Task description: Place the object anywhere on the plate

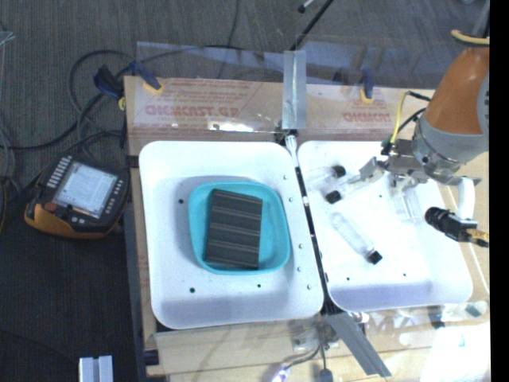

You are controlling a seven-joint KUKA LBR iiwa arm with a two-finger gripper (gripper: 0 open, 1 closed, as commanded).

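Dark ribbed block point(234, 228) already sits on the teal plate point(274, 213), left bin point(159, 213). Claw point(407, 188) over right bin point(445, 281); grip state unclear. Placement looks done.

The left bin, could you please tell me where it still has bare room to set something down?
The square turquoise plate and the dark ribbed rectangular block on it crowd the middle of the left white bin. Bare floor borders the plate: a wide strip toward the bin's near wall, narrower strips along its left and far sides.
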